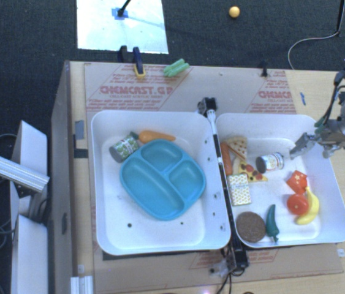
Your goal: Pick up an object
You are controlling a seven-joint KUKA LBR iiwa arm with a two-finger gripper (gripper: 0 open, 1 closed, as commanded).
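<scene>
hand point(317, 141) hovers open over right bin point(337, 192), near can point(271, 162).

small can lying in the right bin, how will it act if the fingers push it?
The can lies on its side, so a nudge across its length would probably roll it. It looks rigid with a smooth label, maybe slippery. The gripper sits just to its right; a roll left would likely stop at the pizza slice.

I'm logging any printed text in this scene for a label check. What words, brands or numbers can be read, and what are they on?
"CHEMCAST G P" in red, on the protective film of the bench sheet behind the left bin.
The same red print repeats behind the right bin, slanted and partly cut off; only "CHEM" is guessable.
Label on the small can: too blurred to read.
Label on the white jar: too small to read.
</scene>
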